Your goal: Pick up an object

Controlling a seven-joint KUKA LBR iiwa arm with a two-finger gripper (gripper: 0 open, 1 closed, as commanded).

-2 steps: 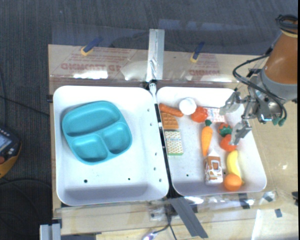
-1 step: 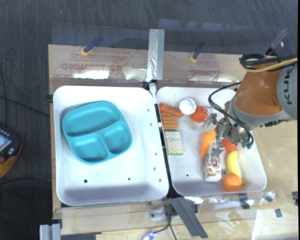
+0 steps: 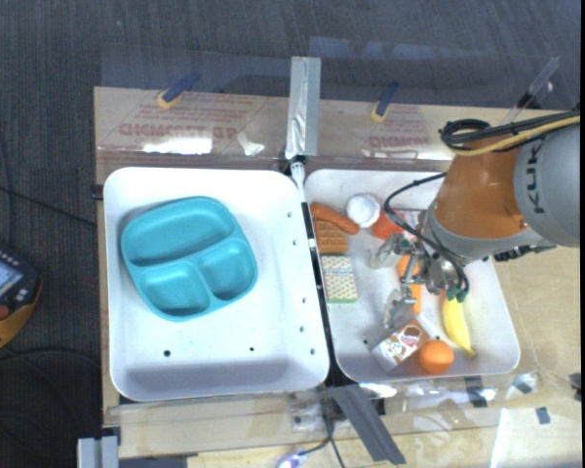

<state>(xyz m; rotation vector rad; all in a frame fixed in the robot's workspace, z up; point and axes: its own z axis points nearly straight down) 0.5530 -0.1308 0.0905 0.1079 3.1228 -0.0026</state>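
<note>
My gripper [image 3: 406, 279] hangs low over the middle of the right bin [image 3: 497, 291], under the orange wrist band. An orange carrot-like piece [image 3: 410, 291] lies right beneath it; whether it is gripped is unclear. A yellow banana [image 3: 455, 324] lies just to its right. In front of it are a small printed carton [image 3: 401, 345] and an orange fruit [image 3: 435, 357]. Behind it and to the left lie a reddish sausage [image 3: 332, 219], a white cup [image 3: 363, 208], a red-orange item [image 3: 385, 227], a brown waffle-like block [image 3: 331, 241] and a green patterned sponge [image 3: 339, 282].
The left bin [image 3: 273, 349] holds a teal divided tray [image 3: 187, 255]. A raised rim between the bins [image 3: 314, 281] separates them. The arm's grey body [image 3: 556, 188] covers the right bin's back right corner. Cables loop above the wrist [image 3: 468, 130].
</note>
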